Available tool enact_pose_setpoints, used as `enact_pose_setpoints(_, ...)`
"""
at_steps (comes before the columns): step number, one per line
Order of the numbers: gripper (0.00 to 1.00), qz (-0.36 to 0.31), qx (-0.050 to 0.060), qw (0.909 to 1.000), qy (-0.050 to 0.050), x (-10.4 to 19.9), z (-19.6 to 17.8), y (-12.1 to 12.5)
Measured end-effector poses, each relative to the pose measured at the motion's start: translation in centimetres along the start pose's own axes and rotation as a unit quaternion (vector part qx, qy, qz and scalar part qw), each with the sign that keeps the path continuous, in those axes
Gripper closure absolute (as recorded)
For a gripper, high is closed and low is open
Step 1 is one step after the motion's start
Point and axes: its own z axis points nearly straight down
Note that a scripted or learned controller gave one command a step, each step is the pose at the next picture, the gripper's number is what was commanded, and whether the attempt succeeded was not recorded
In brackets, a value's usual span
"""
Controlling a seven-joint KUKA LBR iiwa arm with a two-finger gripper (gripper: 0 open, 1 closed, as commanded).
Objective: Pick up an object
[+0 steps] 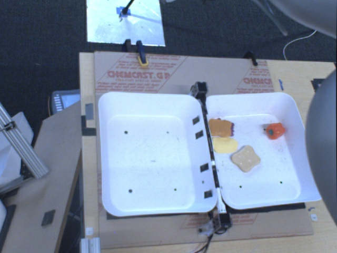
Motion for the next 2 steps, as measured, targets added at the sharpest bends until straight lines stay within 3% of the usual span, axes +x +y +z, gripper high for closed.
enact_pose_setpoints(1,0.00,0.000,0.000,1.0000,0.000,0.0,0.0,0.0)
enact_pose_setpoints(2,1.00,-0.002,-0.001,1.0000,0.000,0.1,-1.1,0.0)
